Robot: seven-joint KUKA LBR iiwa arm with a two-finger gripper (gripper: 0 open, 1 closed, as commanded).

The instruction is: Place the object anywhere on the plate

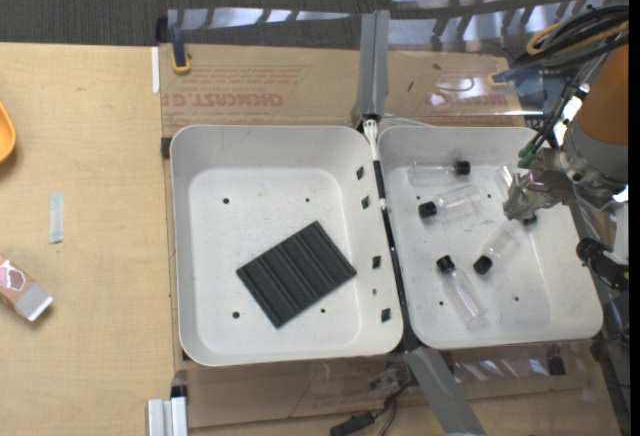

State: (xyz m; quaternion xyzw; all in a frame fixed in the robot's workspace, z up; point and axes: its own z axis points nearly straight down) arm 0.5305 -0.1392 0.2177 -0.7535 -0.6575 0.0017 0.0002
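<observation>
Vials [470,244] of clear plastic with black caps are scattered over the floor of the right bin [560,329], several in all, lying on their sides and apart from one another; any of them could be the object. They are judged to be light, stiff and smooth, apt to roll or to slip from a pinch, so a hold across the middle of the barrel, square to its length, is judged safest. The plate [296,273], a dark ribbed slab, is seen lying askew on the floor of the left bin [200,224], well apart from the vials. The gripper [522,202] is held low over the right bin's far right part, just beside one vial, with the arm's orange band above it; whether its jaws are apart or together cannot be told.
</observation>
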